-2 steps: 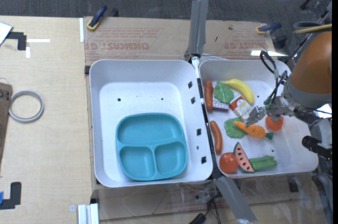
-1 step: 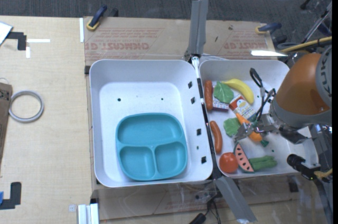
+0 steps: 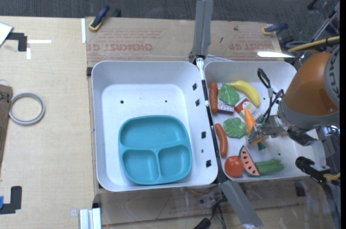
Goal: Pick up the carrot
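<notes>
Carrot (image 3: 249,120) lies in the right bin (image 3: 281,68), between the banana (image 3: 246,91) and the watermelon slice (image 3: 247,161), with the gripper (image 3: 258,133) low at its near end. Whether the claw is spread or pinched, I cannot tell. Best to straddle the carrot across its width and clear the lettuce leaf (image 3: 234,127) before lifting

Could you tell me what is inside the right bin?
The right bin holds a banana, carrot, two sausages, lettuce leaves, a tomato, a watermelon slice and a green vegetable. The arm covers its right part.
</notes>
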Robot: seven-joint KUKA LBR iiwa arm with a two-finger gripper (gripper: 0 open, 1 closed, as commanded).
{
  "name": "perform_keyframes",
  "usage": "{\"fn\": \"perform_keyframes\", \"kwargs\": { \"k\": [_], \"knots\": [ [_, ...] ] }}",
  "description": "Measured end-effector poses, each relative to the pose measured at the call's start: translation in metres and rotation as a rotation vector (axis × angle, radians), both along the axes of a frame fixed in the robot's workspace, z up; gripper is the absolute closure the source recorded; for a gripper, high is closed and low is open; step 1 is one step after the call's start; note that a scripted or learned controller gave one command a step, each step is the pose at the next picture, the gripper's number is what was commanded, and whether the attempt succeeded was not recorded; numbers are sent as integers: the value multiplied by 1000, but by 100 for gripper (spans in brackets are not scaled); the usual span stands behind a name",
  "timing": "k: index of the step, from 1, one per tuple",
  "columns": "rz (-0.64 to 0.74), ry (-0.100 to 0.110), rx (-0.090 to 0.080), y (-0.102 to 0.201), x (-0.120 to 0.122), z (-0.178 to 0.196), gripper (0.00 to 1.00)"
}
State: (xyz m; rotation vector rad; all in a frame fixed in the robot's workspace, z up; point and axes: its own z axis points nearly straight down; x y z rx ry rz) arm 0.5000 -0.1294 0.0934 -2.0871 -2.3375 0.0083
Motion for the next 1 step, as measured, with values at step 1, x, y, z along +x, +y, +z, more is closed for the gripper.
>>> {"fn": "perform_keyframes", "kwargs": {
  "k": [1],
  "knots": [
    [-1,-2,-3,61,55,94,100]
  ]
}}
